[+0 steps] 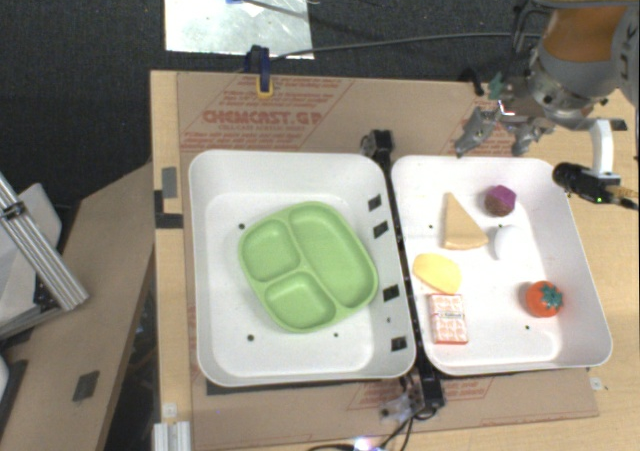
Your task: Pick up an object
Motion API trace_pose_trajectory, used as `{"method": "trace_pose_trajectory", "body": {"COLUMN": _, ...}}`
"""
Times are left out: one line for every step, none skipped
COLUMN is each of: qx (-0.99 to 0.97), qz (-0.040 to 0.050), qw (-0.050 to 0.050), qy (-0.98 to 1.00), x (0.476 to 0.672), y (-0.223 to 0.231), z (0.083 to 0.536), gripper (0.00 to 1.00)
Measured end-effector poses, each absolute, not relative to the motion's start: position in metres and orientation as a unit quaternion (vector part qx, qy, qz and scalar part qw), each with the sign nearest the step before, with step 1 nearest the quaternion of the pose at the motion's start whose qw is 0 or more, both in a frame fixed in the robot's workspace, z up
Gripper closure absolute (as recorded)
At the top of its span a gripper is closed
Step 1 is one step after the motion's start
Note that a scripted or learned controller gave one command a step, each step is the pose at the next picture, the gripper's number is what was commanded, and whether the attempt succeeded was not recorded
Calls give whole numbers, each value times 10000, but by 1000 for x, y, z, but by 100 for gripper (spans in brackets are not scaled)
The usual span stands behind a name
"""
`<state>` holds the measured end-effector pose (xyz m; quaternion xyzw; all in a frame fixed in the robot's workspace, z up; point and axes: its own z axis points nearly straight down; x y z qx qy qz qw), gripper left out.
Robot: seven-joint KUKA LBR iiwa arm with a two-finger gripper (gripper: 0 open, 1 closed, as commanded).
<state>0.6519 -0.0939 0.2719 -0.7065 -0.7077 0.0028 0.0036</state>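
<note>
Claw (pixel 500 134) positioned above the far rim of the right bin (pixel 575 239), fingers spread open, nothing between them. Arm (pixel 585 19) entering from the right, orange band visible above the wrist.

Right bin contents, all lying apart from one another:
- Purple object (pixel 500 200), small and rounded, near the far right corner, closest to the claw.
- Tan wedge (pixel 462 224), just left of the purple object.
- Yellow oval piece (pixel 437 272), near the bin's left wall.
- Red-and-white packet (pixel 448 318), flat, toward the near edge.
- Orange-red round object (pixel 543 299), tomato-like, near the right wall.

Left bin (pixel 215 199) carrying a green divided tray (pixel 305 265), set at a slant. Both bins resting on the tabletop (pixel 270 109).

Handling judgement: all five items apparently light toy food, probably rigid plastic. Purple object judged the nearest candidate; compact, likely graspable across its middle, though liable to roll or squirt out if pinched off-centre. Tan wedge best taken across its two flat faces, not at the point. Packet lying flat, low profile, hardest to get fingers under. Tomato-like object smooth and round, slip risk similar to the purple one.

No object lifted yet.
</note>
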Motion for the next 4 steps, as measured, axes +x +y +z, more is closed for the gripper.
{"method": "trace_pose_trajectory", "body": {"qx": -7059, "qz": -7, "qw": -7, "qy": -7083, "x": 654, "y": -94, "z": 279, "gripper": 0}}
{"method": "trace_pose_trajectory", "body": {"qx": -7064, "qz": 3, "qw": -2, "qy": -7078, "x": 651, "y": -93, "z": 237, "gripper": 0}}
{"method": "trace_pose_trajectory", "body": {"qx": -7067, "qz": 8, "qw": 4, "qy": -7075, "x": 660, "y": -97, "z": 184, "gripper": 0}}
{"method": "trace_pose_trajectory", "body": {"qx": -7068, "qz": 7, "qw": 3, "qy": -7074, "x": 655, "y": -104, "z": 138, "gripper": 0}}
